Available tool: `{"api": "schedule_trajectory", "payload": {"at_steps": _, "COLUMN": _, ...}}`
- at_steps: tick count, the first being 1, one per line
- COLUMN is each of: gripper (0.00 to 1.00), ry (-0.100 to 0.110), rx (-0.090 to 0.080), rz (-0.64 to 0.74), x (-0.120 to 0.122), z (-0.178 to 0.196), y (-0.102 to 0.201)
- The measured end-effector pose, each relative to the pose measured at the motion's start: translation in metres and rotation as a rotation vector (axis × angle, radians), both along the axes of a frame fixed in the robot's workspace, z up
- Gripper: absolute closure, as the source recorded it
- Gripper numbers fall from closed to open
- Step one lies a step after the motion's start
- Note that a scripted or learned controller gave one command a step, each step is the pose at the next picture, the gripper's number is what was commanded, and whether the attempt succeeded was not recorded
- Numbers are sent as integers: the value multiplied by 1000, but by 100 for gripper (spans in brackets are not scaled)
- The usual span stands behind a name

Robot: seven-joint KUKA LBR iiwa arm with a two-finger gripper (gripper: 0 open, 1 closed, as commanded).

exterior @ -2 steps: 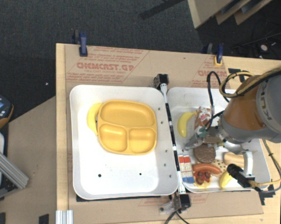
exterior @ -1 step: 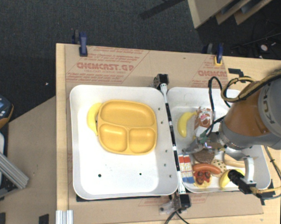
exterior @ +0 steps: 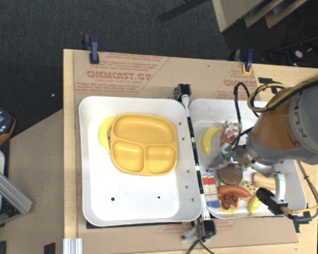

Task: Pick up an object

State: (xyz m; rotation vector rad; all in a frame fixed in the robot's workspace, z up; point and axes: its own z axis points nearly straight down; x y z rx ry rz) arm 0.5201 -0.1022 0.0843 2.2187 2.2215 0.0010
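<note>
A yellow divided tray (exterior: 143, 143) lies in the left white bin (exterior: 92, 200), partly covering a yellow plate (exterior: 104, 132). Two blue clamps (exterior: 92, 46) (exterior: 247, 60) grip the far edge of the bench board (exterior: 124, 75).

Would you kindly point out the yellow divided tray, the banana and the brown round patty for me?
yellow divided tray (exterior: 144, 129): camera view, floor of its large upper compartment.
banana (exterior: 208, 140): camera view, middle of its curved body.
brown round patty (exterior: 231, 175): camera view, centre of its top face.
</note>
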Motion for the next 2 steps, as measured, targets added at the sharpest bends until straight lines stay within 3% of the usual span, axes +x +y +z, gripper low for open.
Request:
{"api": "schedule_trajectory", "payload": {"at_steps": 1, "gripper": 0, "ry": -6, "rx": -4, "rz": -3, "x": 44, "z": 48, "y": -49}}
{"api": "schedule_trajectory", "payload": {"at_steps": 2, "gripper": 0, "ry": 8, "rx": 5, "rz": 1, "x": 8, "z": -2, "y": 1}}
